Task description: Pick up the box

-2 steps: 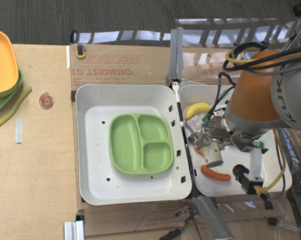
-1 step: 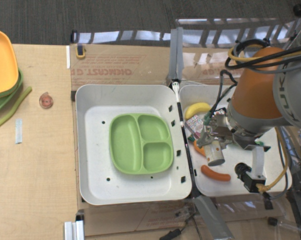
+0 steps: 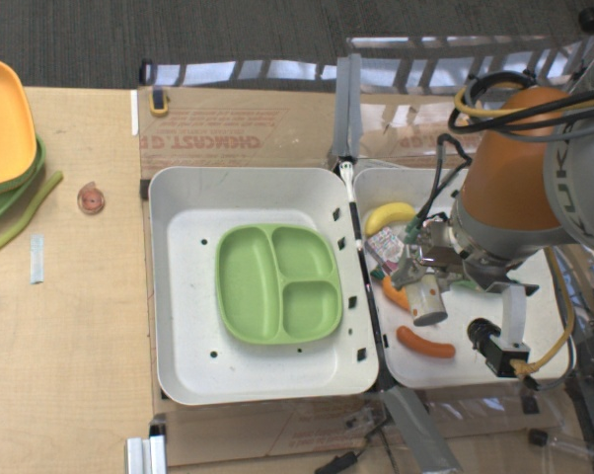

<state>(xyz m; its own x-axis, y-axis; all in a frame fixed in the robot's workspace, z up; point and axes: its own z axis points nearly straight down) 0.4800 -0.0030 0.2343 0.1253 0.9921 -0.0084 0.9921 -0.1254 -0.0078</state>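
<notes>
A: Arm (image 3: 519, 166) covers much of the right bin (image 3: 544, 363). Gripper (image 3: 422, 284)?

B: Fingers' state: cannot tell. Box (image 3: 384, 249), partly hidden, lies just left of it, near the banana (image 3: 389, 216).

A broad orange band (image 3: 519, 161) wraps the grey arm (image 3: 573, 181) above the metal gripper (image 3: 422, 286). Black and yellow cables (image 3: 489, 102) loop over the band's top, and a thin black cable (image 3: 441, 181) drops toward the gripper's silver, bolted wrist hardware.
</notes>
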